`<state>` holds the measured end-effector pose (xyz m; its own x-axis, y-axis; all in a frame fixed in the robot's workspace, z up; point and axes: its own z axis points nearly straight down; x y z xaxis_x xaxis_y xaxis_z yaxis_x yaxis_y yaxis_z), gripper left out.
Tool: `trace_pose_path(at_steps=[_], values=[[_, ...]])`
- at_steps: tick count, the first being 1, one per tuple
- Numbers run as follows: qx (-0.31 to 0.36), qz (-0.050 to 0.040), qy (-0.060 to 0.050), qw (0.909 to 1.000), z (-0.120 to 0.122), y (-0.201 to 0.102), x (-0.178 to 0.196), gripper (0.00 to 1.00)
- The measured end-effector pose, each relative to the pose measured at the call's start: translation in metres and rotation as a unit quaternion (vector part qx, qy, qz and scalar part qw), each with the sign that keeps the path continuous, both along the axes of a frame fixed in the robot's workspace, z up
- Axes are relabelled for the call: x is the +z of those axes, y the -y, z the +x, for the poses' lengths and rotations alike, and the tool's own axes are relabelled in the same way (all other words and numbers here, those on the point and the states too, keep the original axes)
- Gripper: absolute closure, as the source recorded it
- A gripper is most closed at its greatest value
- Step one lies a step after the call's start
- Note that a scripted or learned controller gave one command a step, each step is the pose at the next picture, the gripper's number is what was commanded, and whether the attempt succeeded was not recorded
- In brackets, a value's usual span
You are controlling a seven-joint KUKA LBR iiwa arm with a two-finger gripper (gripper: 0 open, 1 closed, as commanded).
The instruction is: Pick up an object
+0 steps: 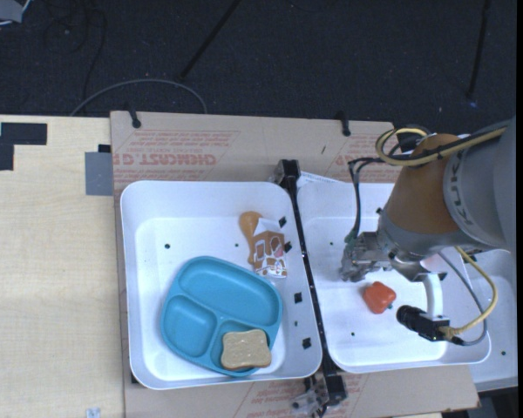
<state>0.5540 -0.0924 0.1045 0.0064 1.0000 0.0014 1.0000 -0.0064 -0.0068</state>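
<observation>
**Orange object in right bin, end effector just beside it**

Small orange-red rounded object (378,297) lies on the floor of the right white bin (357,355). End effector (356,264) sits just up-left of it; finger state cannot be told. Left white bin (144,233) holds a blue three-compartment plastic tray (211,307) with a tan bread slice (245,349) in its lower-right compartment, plus a small printed packet (269,255).

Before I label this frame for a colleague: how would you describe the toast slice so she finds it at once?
Look in the left white bin, at the blue divided plate. The toast slice lies in its lower right compartment, tan and square, unlike the small patterned packet above the plate.
</observation>
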Motion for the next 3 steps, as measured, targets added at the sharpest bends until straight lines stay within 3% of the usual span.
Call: trace_pose_path(at_steps=[2,3], values=[[0.003,-0.001,0.005,1.0,0.004,0.017,0.106,1.0],[0.002,-0.0005,0.002,1.0,0.004,0.017,0.102,1.0]])
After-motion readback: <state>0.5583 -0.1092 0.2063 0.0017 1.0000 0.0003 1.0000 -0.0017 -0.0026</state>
